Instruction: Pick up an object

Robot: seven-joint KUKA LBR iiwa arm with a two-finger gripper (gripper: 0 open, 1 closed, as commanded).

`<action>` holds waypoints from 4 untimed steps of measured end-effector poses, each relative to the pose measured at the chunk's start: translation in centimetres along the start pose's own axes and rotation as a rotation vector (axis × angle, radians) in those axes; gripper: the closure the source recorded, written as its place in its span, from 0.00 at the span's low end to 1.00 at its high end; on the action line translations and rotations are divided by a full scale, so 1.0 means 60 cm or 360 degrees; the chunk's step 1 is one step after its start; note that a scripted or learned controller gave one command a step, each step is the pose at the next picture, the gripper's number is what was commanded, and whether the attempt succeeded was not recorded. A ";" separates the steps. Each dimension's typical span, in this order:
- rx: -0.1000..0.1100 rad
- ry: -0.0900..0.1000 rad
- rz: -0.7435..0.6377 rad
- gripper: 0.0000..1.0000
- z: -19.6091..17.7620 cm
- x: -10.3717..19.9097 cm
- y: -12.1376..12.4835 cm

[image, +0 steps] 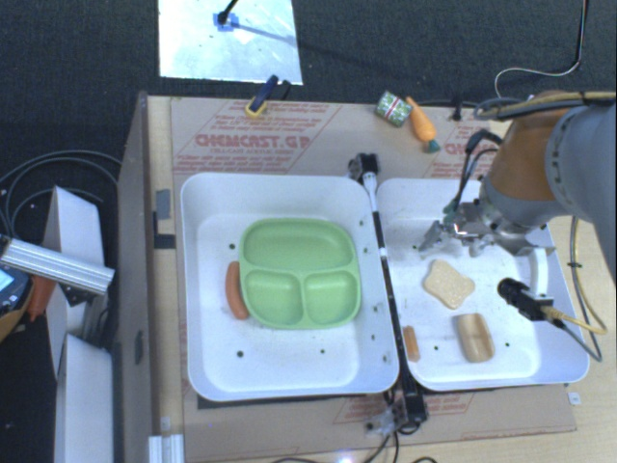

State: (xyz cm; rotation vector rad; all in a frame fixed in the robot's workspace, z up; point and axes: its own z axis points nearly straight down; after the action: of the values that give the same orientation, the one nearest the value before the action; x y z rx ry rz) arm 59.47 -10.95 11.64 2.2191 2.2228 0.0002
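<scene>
Toast (448, 284), the likeliest pick, lies flat in the right bin (511, 367), just at 6 o'clock of the jaws and untouched. The jaws stand apart, low over the bin floor, with nothing between them. A roll (473, 337) sits at 5 o'clock of the toast. Nothing is lifted yet; reaching, closing and raising all seem left to do.

Left bin (280, 360): a green divided plate (300, 273) fills the middle, a sausage (233, 290) just beside its left edge; bare floor lies along the near and far walls. Right bin (540, 340): toast (448, 285), a bread roll (473, 337) and a small orange piece (411, 342) sit apart in the near half, gaps between.
</scene>
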 end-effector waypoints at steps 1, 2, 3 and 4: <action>0.0002 0.0000 0.0001 0.00 0.054 -0.025 -0.041; -0.0006 -0.0002 -0.0003 0.00 0.007 -0.083 0.056; 0.0001 0.0002 -0.0002 0.00 0.054 -0.019 -0.016; -0.0005 0.0000 -0.0005 0.00 0.052 -0.009 0.125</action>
State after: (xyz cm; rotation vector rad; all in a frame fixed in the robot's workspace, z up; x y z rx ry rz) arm 66.95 -11.46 8.52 2.2138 2.2248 0.0037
